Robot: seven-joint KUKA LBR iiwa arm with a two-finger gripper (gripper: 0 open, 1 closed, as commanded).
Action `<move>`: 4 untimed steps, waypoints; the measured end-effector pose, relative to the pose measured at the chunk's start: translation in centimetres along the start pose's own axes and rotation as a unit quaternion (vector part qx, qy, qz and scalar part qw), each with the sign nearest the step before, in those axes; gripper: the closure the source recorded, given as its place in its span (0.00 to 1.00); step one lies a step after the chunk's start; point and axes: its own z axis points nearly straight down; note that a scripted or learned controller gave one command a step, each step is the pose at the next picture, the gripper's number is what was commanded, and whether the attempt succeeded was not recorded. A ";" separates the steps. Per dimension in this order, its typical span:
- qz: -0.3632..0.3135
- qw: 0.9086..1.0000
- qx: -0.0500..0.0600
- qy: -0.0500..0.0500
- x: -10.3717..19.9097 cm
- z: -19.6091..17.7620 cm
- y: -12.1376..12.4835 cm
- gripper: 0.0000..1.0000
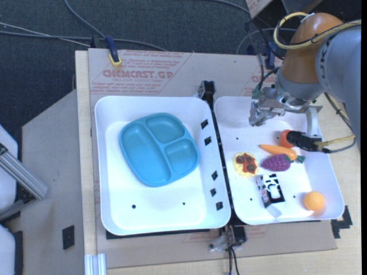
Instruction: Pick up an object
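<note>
Clearly, the grey arm with the orange band comes in from the right, and its end effector (259, 118) hangs above the far part of the right shallow white bin (238, 132), over bare white floor. Whether the end effector is wide or narrow I cannot tell from this slanted view.

The things to pick all lie in this right bin, nearer to the camera than the end effector. A small orange toy carrot (277, 150) lies across the middle, and a purple bunch of toy grapes (276, 162) is just beside it on the near side. At the left of the grapes lies a small yellow round toy with red spots (245, 163). A black and white block (269, 189) lies nearer the front edge, and an orange ball (313, 201) rests in the front right corner. A small red-orange thing (285, 136) sits just behind the carrot; its shape I cannot tell.

The left shallow white bin (172, 204) holds a light blue plastic plate with three compartments (159, 148). Both bins stand on the brown tabletop (143, 73).
</note>
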 end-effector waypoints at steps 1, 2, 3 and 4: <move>0.000 1.000 -0.001 0.000 -0.9 -5.8 -0.1 1.00; 0.000 1.000 -0.001 0.000 -0.9 -11.2 0.0 1.00; -0.002 1.000 0.005 0.001 4.1 -10.2 -3.0 1.00; -0.002 1.000 0.004 0.002 8.6 -10.7 -4.6 1.00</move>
